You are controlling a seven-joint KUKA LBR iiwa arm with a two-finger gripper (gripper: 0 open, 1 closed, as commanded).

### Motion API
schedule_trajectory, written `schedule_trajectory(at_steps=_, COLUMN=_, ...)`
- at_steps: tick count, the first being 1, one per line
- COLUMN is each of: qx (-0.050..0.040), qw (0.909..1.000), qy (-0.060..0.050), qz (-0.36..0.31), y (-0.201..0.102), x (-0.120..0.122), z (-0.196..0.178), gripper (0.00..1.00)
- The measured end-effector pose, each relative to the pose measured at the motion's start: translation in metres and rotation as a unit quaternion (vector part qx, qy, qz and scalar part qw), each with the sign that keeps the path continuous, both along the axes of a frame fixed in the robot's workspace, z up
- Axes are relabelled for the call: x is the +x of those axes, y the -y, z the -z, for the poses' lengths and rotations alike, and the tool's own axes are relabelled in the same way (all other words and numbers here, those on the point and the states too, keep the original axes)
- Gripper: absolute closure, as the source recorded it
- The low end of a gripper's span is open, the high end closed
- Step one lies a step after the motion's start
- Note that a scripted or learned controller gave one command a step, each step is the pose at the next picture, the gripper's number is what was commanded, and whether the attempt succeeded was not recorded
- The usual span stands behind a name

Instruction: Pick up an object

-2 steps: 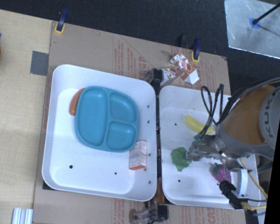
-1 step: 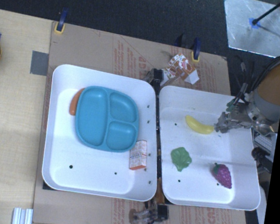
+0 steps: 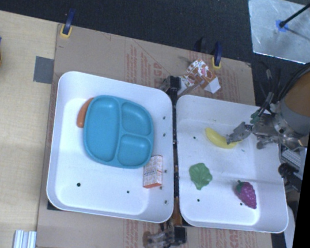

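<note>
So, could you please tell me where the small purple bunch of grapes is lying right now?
The purple plastic grape bunch lies in the right white bin, near its front right corner, right of the green leafy toy.

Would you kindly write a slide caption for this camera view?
Gripper reaches toward a banana in the right bin, near lettuce and grapes.

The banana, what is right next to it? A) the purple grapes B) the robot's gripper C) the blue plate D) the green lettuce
B: the gripper reaches in from the right and its tip sits at the right end of the banana, while the grapes and lettuce lie lower in the same bin and the blue plate is in the other bin.
</note>
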State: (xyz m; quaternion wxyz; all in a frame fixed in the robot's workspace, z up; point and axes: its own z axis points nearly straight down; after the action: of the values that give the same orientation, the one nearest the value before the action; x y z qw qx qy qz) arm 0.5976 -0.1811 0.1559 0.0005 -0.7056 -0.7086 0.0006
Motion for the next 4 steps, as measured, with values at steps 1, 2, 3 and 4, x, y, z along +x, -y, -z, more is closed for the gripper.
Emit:
schedule_trajectory(at_steps=1, qx=0.0004, qw=1.0, qy=-0.002, qz=0.0, y=0.0, x=-0.123, z=0.065, gripper=0.0)
schedule_trajectory(at_steps=2, qx=0.0004, qw=1.0, qy=0.0, qz=0.0, y=-0.04, x=-0.048, z=-0.019, gripper=0.0)
schedule_trajectory(at_steps=3, qx=0.0004, qw=1.0, qy=-0.001, qz=0.001, y=0.028, x=-0.122, z=-0.06, gripper=0.0)
schedule_trajectory(at_steps=4, qx=0.0003, qw=1.0, qy=0.0, qz=-0.001, y=-0.01, x=-0.054, z=-0.048, gripper=0.0)
